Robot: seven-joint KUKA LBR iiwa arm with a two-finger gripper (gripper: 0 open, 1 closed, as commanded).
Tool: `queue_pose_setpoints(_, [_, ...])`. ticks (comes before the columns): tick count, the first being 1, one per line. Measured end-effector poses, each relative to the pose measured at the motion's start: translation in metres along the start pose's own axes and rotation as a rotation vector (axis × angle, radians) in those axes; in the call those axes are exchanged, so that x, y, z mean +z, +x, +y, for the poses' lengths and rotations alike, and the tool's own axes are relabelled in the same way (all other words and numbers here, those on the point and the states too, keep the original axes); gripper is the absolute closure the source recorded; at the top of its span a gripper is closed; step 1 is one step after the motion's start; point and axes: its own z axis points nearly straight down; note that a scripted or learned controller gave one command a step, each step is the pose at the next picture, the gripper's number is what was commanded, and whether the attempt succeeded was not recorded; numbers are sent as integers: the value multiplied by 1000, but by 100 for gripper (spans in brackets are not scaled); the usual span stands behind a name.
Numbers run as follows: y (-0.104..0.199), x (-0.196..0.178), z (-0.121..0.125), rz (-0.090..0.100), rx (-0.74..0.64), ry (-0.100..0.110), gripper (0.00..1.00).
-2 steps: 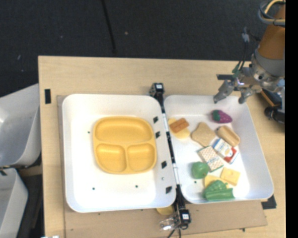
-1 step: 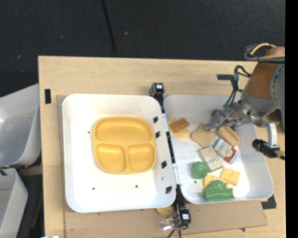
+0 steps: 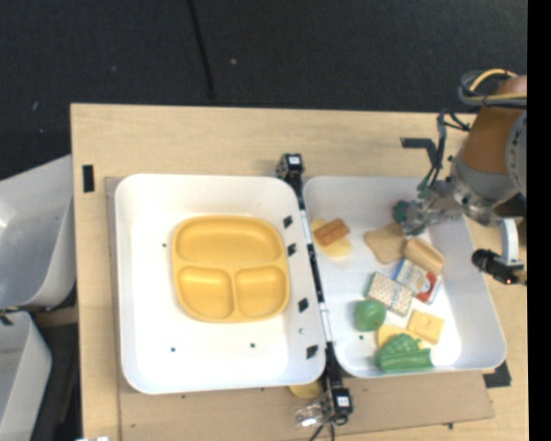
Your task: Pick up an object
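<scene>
At the bottom of the frame, nearest you, a ridged green plastic piece [image 3: 404, 354] lies along the lower edge of the right bin [image 3: 468, 338], with a flat yellow cheese-like square [image 3: 426, 325] and a rounded green lump [image 3: 369, 315] just above it. Further up you see a speckled cracker-like tile [image 3: 388, 293], a small red-and-blue packet [image 3: 415, 278], a tan wedge of toy bread [image 3: 423, 254] and a flat tan slab [image 3: 384, 243], and off to the left a little sandwich piece [image 3: 331, 235]. The claw [image 3: 413, 212] sits in the upper part of that bin, coming in from the right, and you cannot tell how far apart it stands or whether it has anything. The tan slab and bread wedge lie just below it, the wedge's long axis slanting down to the right, so I judge the nearest pick is a short drop toward the lower part of the frame. The left bin [image 3: 147, 338] carries a smooth yellow divided tray [image 3: 230, 266] on the pale wood surface [image 3: 193, 141].
</scene>
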Motion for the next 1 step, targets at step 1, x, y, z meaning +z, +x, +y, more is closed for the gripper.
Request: queue_pose_setpoints(1, [77, 10, -37, 1, -2, 0, 100])
